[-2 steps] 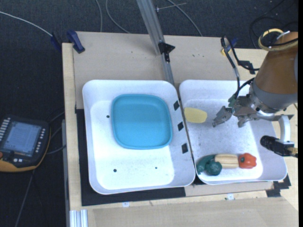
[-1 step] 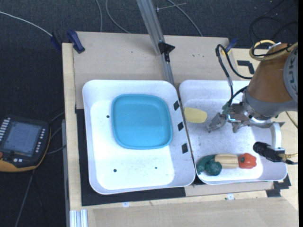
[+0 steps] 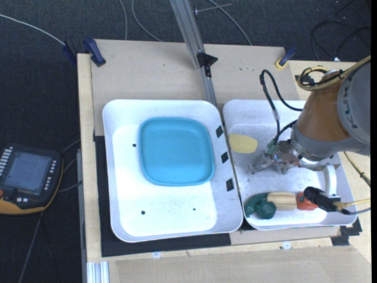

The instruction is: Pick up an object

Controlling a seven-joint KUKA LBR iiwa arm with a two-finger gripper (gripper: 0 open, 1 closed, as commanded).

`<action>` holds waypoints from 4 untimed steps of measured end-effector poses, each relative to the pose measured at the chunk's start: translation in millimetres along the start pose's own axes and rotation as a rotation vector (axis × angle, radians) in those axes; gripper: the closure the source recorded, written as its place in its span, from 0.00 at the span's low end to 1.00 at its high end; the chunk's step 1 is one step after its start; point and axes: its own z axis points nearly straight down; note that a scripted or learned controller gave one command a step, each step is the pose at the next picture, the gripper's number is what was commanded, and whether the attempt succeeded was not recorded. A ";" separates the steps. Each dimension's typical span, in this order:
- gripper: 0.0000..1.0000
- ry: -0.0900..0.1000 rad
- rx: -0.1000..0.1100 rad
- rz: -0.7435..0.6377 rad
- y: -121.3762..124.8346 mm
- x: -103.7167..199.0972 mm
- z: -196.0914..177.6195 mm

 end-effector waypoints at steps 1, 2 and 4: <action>1.00 0.000 -0.005 0.000 1.5 0.1 -12.9; 1.00 -0.001 -0.010 0.000 1.6 -0.6 -75.7; 1.00 -0.001 -0.010 -0.001 -3.9 3.8 -187.4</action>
